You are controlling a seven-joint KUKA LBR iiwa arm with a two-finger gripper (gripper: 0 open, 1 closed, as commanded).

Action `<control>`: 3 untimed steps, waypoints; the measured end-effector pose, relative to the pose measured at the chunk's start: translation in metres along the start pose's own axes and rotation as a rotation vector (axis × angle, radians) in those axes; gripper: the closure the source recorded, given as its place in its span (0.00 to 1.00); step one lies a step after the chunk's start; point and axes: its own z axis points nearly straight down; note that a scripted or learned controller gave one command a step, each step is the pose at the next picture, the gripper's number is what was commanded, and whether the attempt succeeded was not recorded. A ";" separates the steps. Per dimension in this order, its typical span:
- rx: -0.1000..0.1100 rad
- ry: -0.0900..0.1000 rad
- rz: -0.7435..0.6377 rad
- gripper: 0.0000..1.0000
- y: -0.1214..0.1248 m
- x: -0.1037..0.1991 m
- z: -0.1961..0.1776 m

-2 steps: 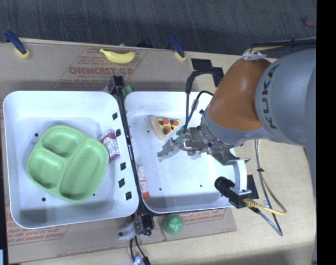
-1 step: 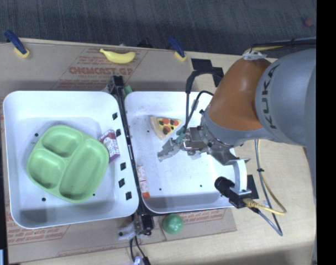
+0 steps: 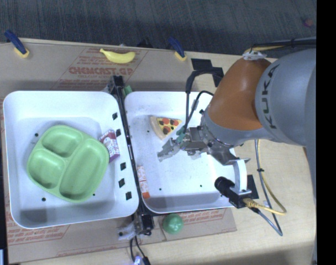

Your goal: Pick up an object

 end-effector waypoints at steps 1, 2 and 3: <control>0.000 0.000 0.000 0.00 0.000 0.000 0.000; 0.000 0.000 0.000 0.00 0.000 0.000 0.000; 0.000 0.000 0.000 0.00 0.000 0.000 0.000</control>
